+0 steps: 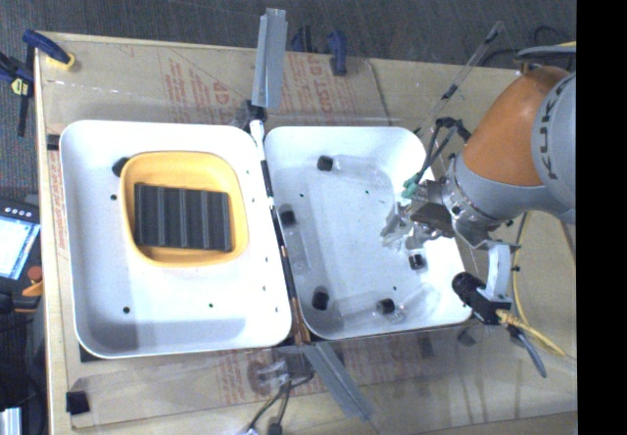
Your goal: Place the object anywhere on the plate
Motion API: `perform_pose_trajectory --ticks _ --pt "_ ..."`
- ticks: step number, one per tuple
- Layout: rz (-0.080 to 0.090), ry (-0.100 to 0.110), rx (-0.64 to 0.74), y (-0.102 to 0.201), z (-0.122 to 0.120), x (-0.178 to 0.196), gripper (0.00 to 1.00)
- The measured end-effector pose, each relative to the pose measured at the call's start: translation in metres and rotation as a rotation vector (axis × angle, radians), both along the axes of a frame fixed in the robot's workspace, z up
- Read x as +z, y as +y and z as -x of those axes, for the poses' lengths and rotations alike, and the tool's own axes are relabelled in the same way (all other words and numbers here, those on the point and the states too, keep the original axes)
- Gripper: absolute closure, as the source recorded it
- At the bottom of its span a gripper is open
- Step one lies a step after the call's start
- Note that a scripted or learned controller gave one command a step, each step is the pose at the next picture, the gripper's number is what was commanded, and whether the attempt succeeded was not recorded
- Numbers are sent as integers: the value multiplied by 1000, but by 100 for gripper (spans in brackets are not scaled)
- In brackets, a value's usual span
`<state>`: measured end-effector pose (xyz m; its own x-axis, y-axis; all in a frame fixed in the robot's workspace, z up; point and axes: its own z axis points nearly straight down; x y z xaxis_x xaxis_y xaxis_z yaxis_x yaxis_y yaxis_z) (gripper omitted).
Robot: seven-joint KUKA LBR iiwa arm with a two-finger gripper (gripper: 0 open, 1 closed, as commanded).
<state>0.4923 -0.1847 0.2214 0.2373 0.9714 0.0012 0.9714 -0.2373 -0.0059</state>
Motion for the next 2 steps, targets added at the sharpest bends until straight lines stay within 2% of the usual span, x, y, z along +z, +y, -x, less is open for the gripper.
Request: perform_pose_trajectory --ticks 1,2 --pt "-1 0 296 63 -10 4 100" --pt "0 -4 454 109 -67 12 100"
